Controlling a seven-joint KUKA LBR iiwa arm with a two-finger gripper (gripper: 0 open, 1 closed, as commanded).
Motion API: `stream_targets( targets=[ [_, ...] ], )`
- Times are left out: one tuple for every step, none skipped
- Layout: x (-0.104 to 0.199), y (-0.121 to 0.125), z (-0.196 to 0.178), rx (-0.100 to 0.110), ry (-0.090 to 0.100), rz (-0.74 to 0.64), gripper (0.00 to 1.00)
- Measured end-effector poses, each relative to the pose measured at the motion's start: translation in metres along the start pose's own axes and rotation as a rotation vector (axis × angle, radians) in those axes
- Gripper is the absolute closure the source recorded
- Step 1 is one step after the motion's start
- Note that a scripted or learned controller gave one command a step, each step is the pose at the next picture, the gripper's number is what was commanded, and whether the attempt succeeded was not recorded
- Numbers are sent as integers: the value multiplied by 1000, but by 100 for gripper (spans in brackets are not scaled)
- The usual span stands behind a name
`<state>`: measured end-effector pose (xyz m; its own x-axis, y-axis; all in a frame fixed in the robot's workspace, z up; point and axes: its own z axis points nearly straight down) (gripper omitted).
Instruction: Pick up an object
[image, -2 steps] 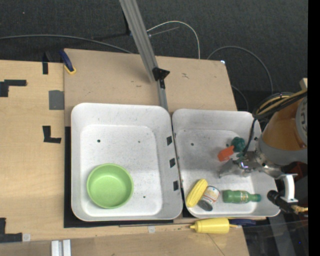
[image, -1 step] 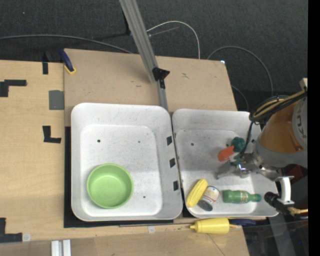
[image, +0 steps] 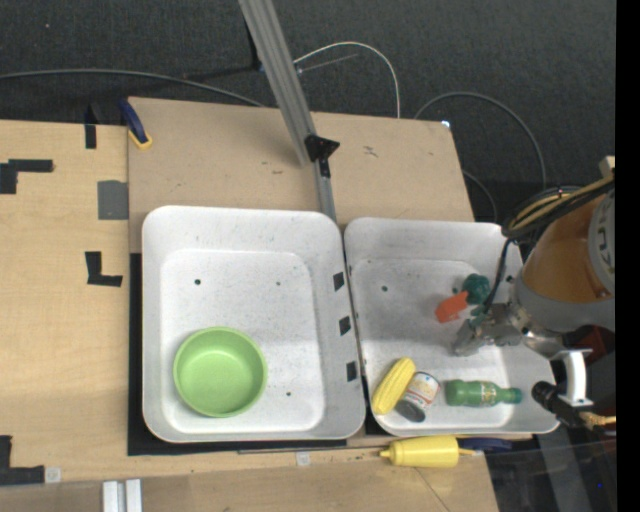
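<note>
The right bin (image: 400, 250) holds an orange and teal toy (image: 462, 299), a yellow object (image: 393, 386), a small can (image: 420, 392) and a green bottle (image: 482, 393). My gripper (image: 474, 333) hangs low over the right bin's right half, just below and right of the orange and teal toy. It sits above the green bottle. Nothing shows between its fingers. The arm's orange band (image: 565, 265) fills the right edge.
A green bowl (image: 219, 371) lies in the left bin (image: 240, 230) at its front left. A yellow bottle (image: 425, 452) rests on the bench in front of the right bin. A metal pole (image: 290, 90) slants across the back.
</note>
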<state>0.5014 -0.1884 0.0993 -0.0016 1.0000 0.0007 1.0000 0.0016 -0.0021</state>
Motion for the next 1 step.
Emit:
stream_targets(
  targets=[
    [9, -3, -48, -4, -1, -1, 100]
  ],
)
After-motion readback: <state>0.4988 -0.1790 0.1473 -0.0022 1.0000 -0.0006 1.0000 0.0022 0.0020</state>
